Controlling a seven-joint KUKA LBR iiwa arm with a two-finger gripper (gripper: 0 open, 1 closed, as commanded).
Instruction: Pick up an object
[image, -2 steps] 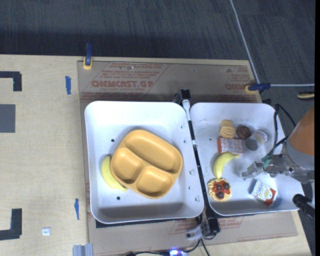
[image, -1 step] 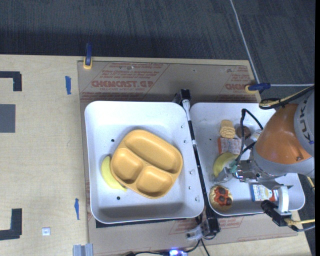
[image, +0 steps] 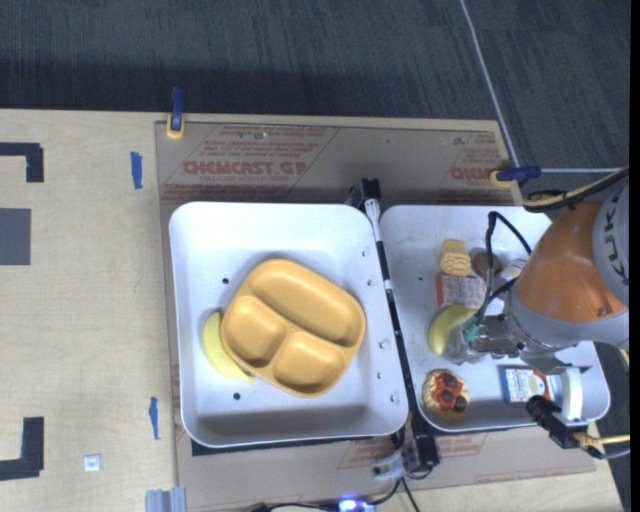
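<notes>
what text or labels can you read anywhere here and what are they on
"CHEMCAST GP", red print, faint, on the brown sheet behind the bins; my best reading.
Red print at that sheet's right corner: too blurred to read.
Label on the packet in the right bin: too small.
Label on the white bottle: too small.

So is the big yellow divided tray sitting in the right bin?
No, the yellow tray lies in the left bin, while the arm reaches over the right bin.

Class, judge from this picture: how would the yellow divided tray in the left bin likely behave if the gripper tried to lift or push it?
The yellow divided tray looks like rigid moulded plastic, so probably stiff and light. Its smooth, rounded, wide body likely slips from a narrow pinch. Pushed, it would probably slide, not tip.
</notes>
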